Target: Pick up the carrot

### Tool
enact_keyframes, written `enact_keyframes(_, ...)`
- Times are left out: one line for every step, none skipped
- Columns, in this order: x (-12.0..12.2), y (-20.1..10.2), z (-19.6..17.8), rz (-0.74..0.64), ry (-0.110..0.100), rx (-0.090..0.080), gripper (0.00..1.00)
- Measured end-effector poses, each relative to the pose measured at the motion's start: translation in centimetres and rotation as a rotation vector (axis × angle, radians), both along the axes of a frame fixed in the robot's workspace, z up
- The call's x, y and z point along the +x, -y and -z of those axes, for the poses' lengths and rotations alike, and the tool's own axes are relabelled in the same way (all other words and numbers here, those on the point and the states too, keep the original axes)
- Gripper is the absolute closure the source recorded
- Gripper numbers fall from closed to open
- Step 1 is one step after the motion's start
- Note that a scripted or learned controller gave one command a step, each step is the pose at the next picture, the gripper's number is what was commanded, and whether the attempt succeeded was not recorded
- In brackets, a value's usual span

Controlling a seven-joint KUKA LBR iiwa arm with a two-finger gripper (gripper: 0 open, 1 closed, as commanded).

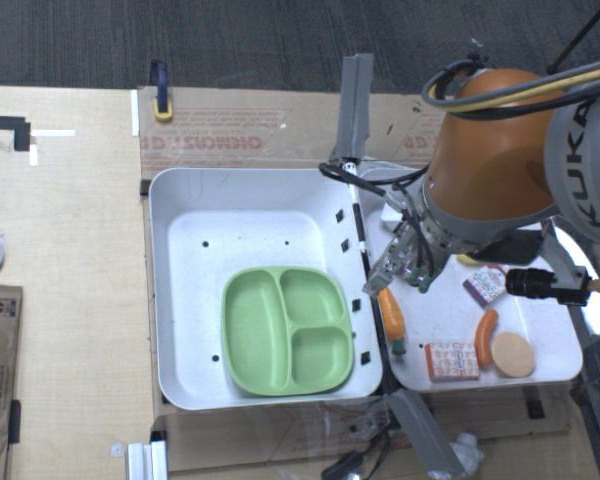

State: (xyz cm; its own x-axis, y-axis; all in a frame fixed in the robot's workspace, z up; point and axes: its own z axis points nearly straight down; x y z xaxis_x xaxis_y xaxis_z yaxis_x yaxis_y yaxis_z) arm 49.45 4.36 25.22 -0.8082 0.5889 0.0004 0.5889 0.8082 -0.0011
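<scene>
The carrot (391, 313) lies in the right bin (550, 373) against its left wall, leafy end down. The hand (405, 268) hangs just above its top, blurred; whether it is spread cannot be told.

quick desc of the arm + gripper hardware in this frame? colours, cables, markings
The arm is a grey KUKA with white lettering on its casing. A wide, rounded orange band sits above the wrist. Black and yellow cables loop over the band's top. The gripper below is small, metallic grey with dark parts. A black cylindrical fitting sticks out beside it.
</scene>
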Motion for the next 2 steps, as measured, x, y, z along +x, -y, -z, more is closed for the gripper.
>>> enact_keyframes(-0.7,-3.0,1.5,-0.330,0.001,0.001,1.00)
enact_keyframes(0.3,-6.0,2.0,-0.944,0.003,0.002,1.00)
